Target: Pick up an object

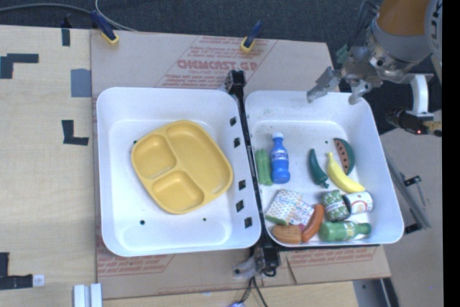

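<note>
From the fixed overhead camera, I have the gripper (336,88) hanging over the back rim of the right bin (384,176), in the upper right of the frame, its two fingers spread wide apart with nothing between them. The toys I could pick all lie below and left of it in the picture, toward the bin's near wall. The blue bottle (279,159) stands out as my likeliest target: it lies flat on bare white floor, long axis running top to bottom of the frame, white cap toward the gripper, with a green vegetable (263,167) just beside its left flank. Right of it, well apart, a yellow banana (343,175) slants beside a dark green pepper (317,167) and a watermelon slice (346,154). Lower still, a patterned packet (289,208), a small can (334,205) and a green bottle (343,230) crowd together, touching. All look like smooth moulded plastic. In the left bin (115,176) sits a glossy yellow divided tray (181,165).
</note>
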Robot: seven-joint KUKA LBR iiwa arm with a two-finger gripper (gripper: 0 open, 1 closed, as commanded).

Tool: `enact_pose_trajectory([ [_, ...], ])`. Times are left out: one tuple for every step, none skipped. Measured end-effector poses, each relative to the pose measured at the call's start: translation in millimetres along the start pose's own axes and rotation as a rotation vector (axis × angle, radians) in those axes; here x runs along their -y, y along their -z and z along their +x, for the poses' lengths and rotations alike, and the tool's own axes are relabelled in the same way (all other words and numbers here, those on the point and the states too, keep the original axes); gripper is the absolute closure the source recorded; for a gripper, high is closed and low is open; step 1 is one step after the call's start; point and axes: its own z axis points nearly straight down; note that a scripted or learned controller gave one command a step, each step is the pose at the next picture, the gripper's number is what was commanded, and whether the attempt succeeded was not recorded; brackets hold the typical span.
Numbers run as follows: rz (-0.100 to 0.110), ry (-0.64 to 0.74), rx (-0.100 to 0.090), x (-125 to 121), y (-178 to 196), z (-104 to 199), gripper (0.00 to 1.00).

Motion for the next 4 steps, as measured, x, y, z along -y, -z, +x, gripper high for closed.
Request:
enact_pose_trajectory([
  [-0.001,0.0,0.0,-7,-181,24,0.0],
  [-0.001,0.001,0.0,-7,-172,24,1.0],
  [0.0,0.002,-0.001,71,-84,98,1.0],
  [0.001,0.001,-0.001,71,-85,97,0.0],
])
